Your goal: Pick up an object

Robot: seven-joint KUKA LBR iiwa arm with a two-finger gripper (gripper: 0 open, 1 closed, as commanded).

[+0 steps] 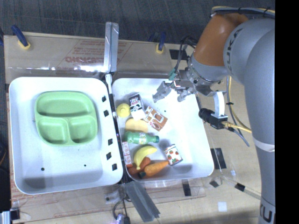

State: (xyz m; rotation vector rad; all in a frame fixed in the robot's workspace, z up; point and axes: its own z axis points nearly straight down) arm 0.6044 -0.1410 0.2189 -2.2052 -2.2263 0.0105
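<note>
The jaws (170, 91) hang parted with nothing between them, over the right bin (198, 141) toward its twelve o'clock rim. The nearest pick, a small carton (155, 118), lies at about seven o'clock from them. Best to descend squarely over it, clear of the neighbouring milk box (135, 101). The left bin (18, 125) carries a green tray (65, 116); the surface (60, 52) is brown board.

Tray (67, 116) in left bin (23, 171), food items (142, 138) perhaps touching, in right bin (196, 143)
</note>
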